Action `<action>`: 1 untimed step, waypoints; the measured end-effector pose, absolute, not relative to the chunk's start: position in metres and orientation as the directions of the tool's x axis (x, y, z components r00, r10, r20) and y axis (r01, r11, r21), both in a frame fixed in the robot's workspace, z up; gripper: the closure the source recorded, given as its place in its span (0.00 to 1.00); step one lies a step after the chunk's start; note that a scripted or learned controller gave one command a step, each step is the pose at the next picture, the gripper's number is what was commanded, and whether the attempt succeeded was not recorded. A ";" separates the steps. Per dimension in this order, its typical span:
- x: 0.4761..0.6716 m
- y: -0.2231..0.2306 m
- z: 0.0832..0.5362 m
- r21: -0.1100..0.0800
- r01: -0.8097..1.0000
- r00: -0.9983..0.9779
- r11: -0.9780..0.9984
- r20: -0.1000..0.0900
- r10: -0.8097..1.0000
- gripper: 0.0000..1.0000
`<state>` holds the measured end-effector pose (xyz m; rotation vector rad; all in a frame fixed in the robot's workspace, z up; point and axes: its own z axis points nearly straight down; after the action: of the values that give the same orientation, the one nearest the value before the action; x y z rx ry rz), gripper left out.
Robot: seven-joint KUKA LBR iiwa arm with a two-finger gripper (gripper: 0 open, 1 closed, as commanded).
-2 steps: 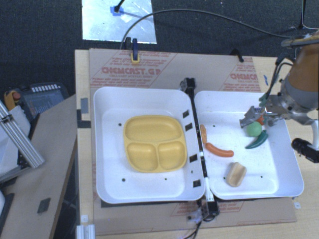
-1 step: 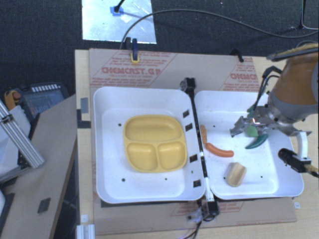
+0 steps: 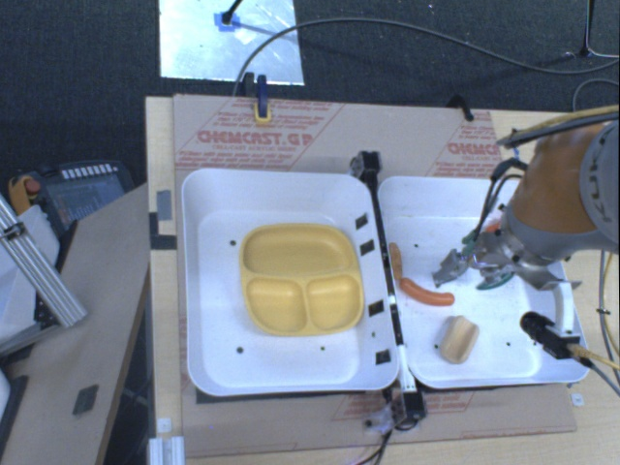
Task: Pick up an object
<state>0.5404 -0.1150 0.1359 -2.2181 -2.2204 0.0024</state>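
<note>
**Claw low over right bin, sausage just beside it**

Cardboard-covered bench (image 3: 320,129), two white bins side by side. Claw (image 3: 455,264) sits over the right bin (image 3: 426,201); whether it is apart or together, cannot tell. Nothing seen gripped. Orange sausage (image 3: 426,294) lies just below and left of the claw tip, near it. Tan bread-like piece (image 3: 457,339) lies further below. Well left of the claw, a yellow divided tray (image 3: 298,277) rests in the left bin (image 3: 213,260).

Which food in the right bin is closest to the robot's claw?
The orange sausage, just below-left of the gripper. The tan bread piece lies further down, nearer the bin's front.
</note>
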 end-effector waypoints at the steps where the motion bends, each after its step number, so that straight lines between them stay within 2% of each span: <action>1: 0.540 -0.114 0.084 -0.003 1.000 -0.001 0.001 0.001 1.000 0.00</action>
<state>0.5402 -0.1145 0.0838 -2.2180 -2.2210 0.0018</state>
